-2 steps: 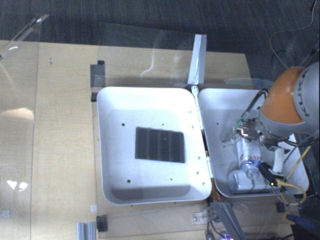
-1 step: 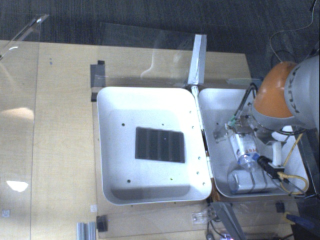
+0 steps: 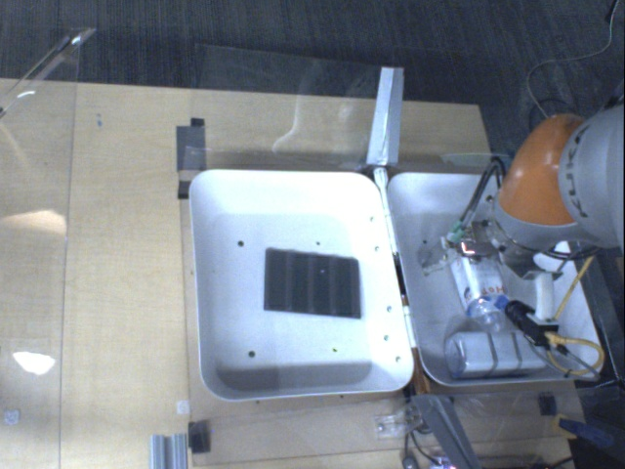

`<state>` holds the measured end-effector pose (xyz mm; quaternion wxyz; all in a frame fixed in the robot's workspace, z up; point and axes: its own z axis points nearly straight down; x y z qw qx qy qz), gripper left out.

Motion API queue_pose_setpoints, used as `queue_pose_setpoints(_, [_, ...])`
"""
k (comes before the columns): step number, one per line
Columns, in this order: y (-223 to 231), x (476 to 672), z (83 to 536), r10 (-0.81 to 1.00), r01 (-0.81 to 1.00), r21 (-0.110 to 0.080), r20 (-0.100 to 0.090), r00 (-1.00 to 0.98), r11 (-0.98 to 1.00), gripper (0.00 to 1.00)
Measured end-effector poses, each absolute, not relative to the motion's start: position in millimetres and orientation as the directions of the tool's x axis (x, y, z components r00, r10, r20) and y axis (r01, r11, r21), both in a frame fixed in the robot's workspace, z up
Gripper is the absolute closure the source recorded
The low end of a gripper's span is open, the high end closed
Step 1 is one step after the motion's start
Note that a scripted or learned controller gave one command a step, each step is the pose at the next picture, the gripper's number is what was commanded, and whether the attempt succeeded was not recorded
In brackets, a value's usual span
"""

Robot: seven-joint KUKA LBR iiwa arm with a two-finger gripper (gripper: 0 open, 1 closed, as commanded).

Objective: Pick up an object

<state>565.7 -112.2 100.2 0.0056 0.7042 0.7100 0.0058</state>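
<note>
Open room is offered by the left bin (image 3: 293,281), where only a dark ribbed pad (image 3: 312,283) lies. The right bin (image 3: 430,198) is crowded: a clear bottle (image 3: 480,286) and a grey box (image 3: 493,353) lie beneath the arm (image 3: 562,179). The end effector's state cannot be told.

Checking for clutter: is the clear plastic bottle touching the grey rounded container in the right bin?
Touching. The camera view shows the clear plastic bottle with its lower end meeting the grey rounded container.

The arm (image 3: 596,164) is a rounded grey body with a glossy orange band (image 3: 537,179) at its nine o'clock side. Thin dark cables (image 3: 480,198) run off the band's edge toward seven o'clock.
</note>
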Motion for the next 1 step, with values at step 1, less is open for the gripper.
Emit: queue_pose_setpoints(1, [-22.1, 597.6, 185.7, 1.000, 1.000, 0.005, 0.001, -0.029, 0.029, 1.00])
